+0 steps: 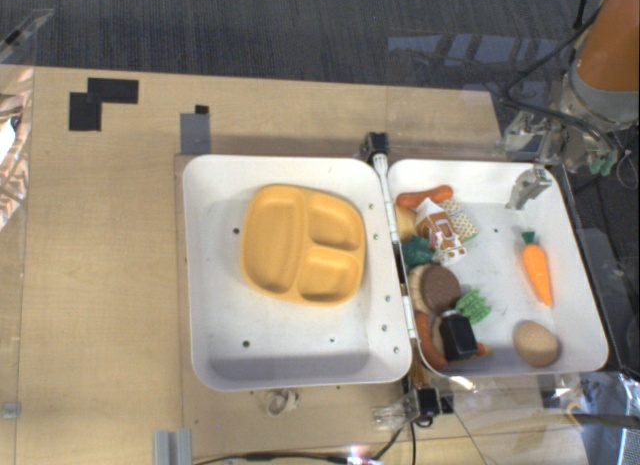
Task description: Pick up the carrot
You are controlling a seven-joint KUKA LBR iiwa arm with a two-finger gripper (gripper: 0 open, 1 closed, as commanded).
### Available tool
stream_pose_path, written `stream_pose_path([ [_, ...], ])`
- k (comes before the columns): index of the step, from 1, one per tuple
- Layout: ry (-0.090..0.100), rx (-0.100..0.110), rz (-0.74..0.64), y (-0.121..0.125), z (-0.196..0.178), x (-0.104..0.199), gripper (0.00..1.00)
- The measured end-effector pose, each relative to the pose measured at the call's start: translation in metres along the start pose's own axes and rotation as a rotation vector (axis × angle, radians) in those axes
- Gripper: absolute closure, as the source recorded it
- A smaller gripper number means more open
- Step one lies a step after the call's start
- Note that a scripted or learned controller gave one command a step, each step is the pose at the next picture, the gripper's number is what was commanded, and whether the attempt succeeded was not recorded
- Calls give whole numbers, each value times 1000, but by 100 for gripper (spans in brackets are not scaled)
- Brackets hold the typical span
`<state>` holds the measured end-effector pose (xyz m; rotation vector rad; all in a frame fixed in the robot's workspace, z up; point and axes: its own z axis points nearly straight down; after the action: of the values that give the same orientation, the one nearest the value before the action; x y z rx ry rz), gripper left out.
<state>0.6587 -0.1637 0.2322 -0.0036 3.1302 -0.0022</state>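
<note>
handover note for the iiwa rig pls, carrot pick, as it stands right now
Gripper: over the far right part of the right bin, above the carrot; nothing visible between the jaws, and whether they are open or shut can't be read from the view.
Carrot: lying flat near the right bin's right wall, green top toward the gripper, apart from the potato below it and from the clutter along the bin's left wall.
Left bin: holds the yellow divided plate.
Done: arm is in over the bin.
Left: descend, grasp the carrot, lift.
</note>
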Motion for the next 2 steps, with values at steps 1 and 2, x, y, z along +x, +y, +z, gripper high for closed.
stream_pose_path([
  [1,-8,2,-122,-33,110,-12,0],
  [2,-3,1,-142,-42,142,75,0],
])
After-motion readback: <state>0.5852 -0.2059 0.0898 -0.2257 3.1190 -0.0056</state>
